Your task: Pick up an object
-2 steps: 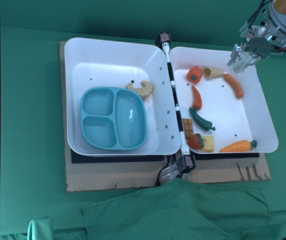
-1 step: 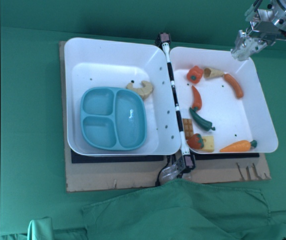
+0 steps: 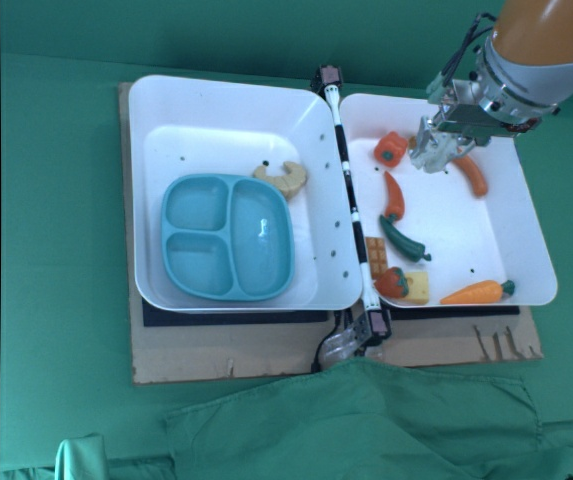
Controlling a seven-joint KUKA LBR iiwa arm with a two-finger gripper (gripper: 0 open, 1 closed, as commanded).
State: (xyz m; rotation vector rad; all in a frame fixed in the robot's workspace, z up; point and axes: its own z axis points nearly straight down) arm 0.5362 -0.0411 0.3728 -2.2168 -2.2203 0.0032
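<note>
The arm (image 3: pixel 551 13) is running off the top and right edges, so most of it is being cut off. The gripper (image 3: pixel 436 155) is hanging over the right bin (image 3: pixel 526 238), and its fingertips are looking too small and blurry to make out. The gripper is covering one end of the orange sausage (image 3: pixel 472 175). Below the right bin, a green cloth (image 3: pixel 366 418) is hiding part of a shiny metal thing (image 3: pixel 341 346).
</note>
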